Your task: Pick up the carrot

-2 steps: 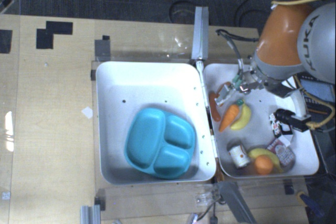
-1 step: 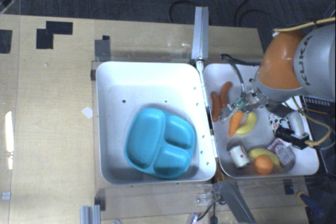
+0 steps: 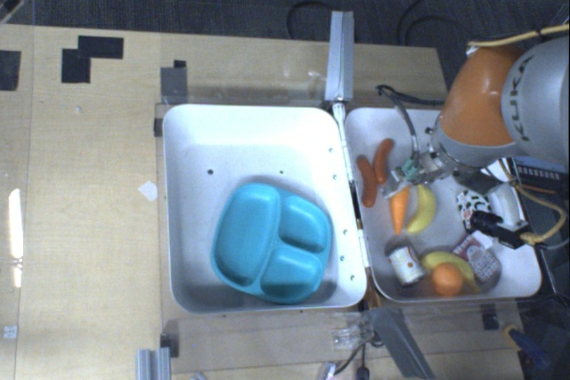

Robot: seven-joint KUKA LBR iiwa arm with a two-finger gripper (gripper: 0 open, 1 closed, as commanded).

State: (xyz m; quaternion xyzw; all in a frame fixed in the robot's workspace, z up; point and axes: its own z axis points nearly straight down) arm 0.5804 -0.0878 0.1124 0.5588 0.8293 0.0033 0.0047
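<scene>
No legible text or labels.

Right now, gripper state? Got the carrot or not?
Gripper: down in the right bin, just above the carrot. Cannot be told whether it is open or closed. No carrot visibly held.

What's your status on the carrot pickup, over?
End effector low over right white bin, grip state unclear. Small orange carrot lies just below it, against yellow banana. Two red sausages close alongside.
</scene>
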